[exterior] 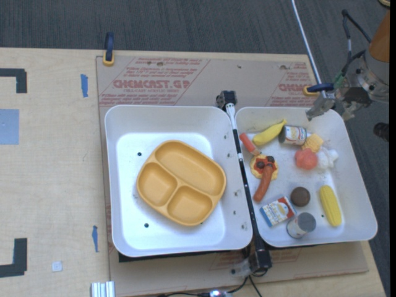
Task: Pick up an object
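Observation:
The right bin [357, 184] holds several toy foods: a banana [269, 133], a small jar [296, 134] lying on its side, a pink ball [305, 159], a pizza slice [265, 164], a red sausage [262, 187], a brown ball [300, 196], a corn cob [330, 205], a small carton [276, 211] and a tin can [301, 224]. My gripper [331, 109] hovers over the bin's far right corner, beyond the jar. Its fingers are spread open with nothing between them.
The left bin [124, 135] holds a yellow divided plate [180, 182]. A red carrot-like piece [247, 143] lies by the wall between the bins. A clamp [228, 98] sits at the far end of that wall. A thin white rod [303, 23] slants across the upper right.

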Controlling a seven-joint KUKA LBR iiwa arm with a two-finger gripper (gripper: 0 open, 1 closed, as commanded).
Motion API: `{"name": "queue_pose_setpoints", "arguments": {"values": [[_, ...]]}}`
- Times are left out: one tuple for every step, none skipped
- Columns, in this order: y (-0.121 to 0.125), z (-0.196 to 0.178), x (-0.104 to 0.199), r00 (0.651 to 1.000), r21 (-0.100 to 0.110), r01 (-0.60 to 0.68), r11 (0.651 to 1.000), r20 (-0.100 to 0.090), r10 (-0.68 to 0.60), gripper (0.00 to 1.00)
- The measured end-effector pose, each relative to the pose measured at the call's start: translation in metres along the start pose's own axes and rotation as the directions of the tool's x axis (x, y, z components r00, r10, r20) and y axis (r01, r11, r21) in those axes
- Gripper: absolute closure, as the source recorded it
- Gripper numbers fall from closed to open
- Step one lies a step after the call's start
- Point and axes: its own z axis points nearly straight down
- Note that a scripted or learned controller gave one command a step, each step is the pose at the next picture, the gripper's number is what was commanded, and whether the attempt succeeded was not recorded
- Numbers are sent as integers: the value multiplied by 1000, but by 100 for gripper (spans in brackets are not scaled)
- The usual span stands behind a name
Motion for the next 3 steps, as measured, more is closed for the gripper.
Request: {"name": "queue_pose_setpoints", "arguments": {"values": [[-25, 142, -23, 1000, -3, 1, 1000, 1, -1, 0], [-25, 132, -23, 1000, -5, 1, 1000, 2, -1, 100], [-25, 132, -23, 1000, -5, 0, 1000, 2, 0, 0]]}}
